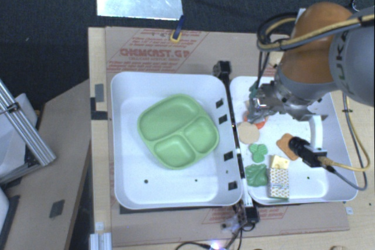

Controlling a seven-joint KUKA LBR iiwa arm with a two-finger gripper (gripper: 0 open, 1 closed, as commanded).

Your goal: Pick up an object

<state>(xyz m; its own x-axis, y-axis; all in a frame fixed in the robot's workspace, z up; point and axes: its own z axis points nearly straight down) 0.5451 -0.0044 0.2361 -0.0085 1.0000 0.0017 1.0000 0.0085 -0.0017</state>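
The camera view shows the end effector (256,109) low in the right bin (334,181), at that bin's upper left, close to the divider between the bins; whether it is spread or pressed together I cannot tell, since the grey wrist and orange band cover it from above. Just below it lies a round tan disc (248,134), with a red piece (261,122) peeping out beside the tool. Further down the frame sit two green leafy pieces (256,152), a yellow-and-white packet (279,182), and an orange-brown piece (286,144) next to a black cable fitting (303,151). The left bin (126,184) carries a green divided plate (177,130), well apart from the arm. The likely candidates are the disc or the red piece, and nothing visibly sits between the fingertips. The risk: both are flat and lie close to the bin wall, so a closing grip may slide over them or catch the rim instead. The red piece is mostly hidden, its shape unclear.
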